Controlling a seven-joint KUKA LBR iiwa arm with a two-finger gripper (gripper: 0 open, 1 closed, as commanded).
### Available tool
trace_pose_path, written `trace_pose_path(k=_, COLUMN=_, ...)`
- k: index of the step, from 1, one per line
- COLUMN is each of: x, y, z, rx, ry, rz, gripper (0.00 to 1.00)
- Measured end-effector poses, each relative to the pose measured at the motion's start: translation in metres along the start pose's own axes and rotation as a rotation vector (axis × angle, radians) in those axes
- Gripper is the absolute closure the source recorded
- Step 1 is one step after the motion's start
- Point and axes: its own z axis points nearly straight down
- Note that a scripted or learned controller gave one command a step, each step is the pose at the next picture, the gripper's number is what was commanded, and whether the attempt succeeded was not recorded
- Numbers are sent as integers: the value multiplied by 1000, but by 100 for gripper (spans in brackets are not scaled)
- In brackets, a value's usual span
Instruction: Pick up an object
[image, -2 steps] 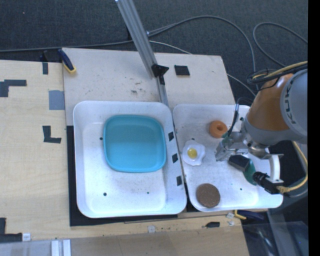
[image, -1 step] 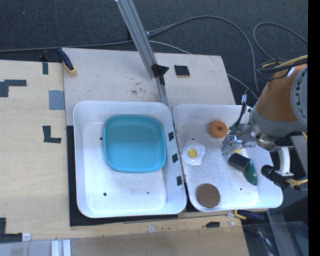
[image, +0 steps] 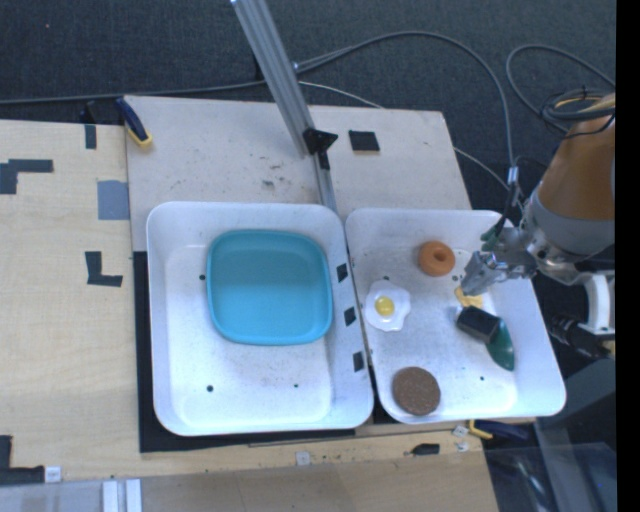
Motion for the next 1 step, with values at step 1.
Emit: trace_pose_path(k=1, x=61, y=14, z=0, rx=3, ry=2, rz=-6, gripper=100)
